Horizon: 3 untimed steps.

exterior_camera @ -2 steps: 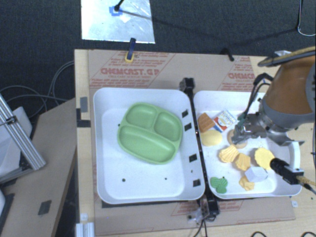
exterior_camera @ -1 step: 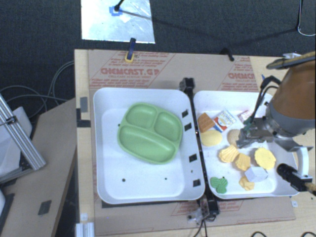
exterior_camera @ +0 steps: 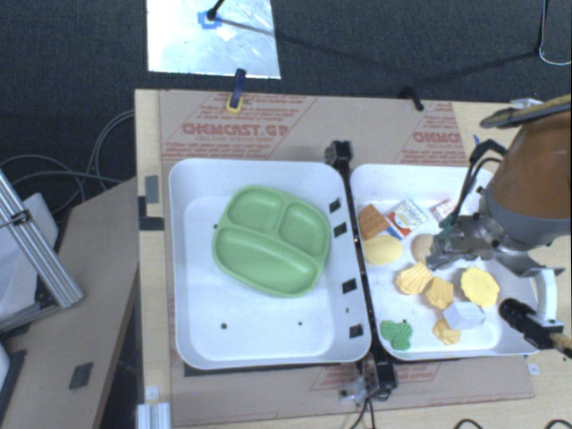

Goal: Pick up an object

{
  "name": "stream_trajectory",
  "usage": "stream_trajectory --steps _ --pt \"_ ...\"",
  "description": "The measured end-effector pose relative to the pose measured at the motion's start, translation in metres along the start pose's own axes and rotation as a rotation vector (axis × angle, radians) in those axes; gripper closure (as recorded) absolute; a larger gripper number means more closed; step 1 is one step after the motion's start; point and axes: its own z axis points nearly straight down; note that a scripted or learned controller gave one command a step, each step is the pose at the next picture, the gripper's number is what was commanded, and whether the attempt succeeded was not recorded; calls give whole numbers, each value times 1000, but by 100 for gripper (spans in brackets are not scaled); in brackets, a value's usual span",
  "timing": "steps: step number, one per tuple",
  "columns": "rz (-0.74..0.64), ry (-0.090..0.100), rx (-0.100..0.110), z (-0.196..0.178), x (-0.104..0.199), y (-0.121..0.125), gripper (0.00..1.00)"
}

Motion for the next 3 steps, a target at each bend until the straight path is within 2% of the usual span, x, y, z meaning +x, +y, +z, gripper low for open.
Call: stream_trajectory --steps 1,2,3 --pt "1 -1 2 18 -6 6 100" --pt "-5 0 -1 4 8 10 100" --pt "0 0 1 17 2 0 100"
